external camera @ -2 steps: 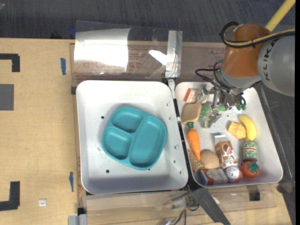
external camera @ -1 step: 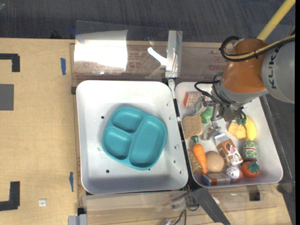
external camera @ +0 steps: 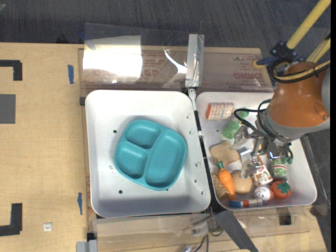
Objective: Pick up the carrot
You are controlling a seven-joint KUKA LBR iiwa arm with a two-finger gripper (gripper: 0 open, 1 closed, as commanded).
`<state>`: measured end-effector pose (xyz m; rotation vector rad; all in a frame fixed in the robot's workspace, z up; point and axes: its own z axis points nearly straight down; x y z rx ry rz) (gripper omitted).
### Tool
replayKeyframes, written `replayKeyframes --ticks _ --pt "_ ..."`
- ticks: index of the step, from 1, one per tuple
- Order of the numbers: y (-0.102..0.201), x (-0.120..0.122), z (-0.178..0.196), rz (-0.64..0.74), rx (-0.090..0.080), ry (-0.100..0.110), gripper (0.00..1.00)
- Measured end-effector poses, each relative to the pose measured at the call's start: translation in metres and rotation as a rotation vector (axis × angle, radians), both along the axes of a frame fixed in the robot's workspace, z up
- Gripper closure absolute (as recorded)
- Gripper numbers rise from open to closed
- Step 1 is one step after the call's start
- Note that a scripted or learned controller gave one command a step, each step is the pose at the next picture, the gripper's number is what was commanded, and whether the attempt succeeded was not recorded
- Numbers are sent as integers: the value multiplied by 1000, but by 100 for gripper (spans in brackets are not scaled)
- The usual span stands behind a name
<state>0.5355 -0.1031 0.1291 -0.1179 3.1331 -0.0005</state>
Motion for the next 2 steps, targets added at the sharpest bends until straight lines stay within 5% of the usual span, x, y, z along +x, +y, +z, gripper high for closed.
replayKeyframes --ticks 1,2 --pt "49 -50 58 -81 2 0 0" --pt "91 -54 56 -185 3 4 0"
